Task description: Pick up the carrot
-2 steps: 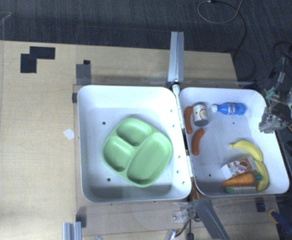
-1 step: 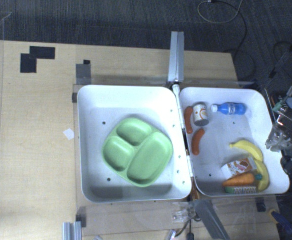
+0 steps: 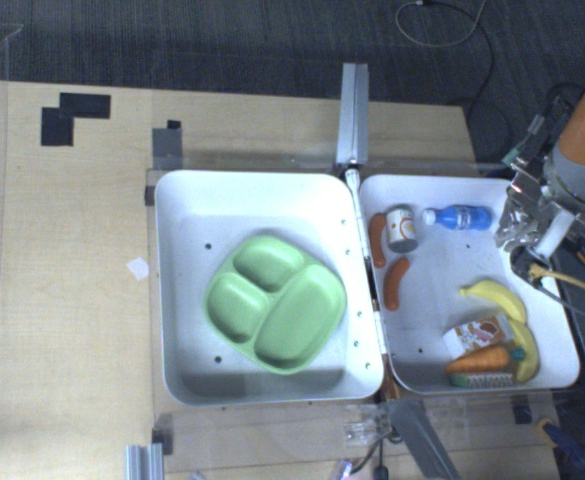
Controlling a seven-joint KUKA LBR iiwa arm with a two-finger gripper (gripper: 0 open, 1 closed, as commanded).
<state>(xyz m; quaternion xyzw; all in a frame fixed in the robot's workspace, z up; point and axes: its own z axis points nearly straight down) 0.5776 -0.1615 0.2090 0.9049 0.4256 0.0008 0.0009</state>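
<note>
Pincer point(image 3: 534, 236) hangs over right bin's point(image 3: 427, 363) right rim, near bottle point(image 3: 460, 217); we cannot tell if open or closed, nothing seen in it. Carrot point(image 3: 479, 360) lies at bin's near corner, touching banana point(image 3: 512, 328). Pick not yet started, we judge.

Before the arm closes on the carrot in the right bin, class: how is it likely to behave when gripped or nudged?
The carrot looks solid and tapered, so it is probably stiff but may slip toward its thin end. Its rounded shape suggests it could roll if pushed. It lies against the banana and a small packet, so a nudge would likely shift those too.
</note>
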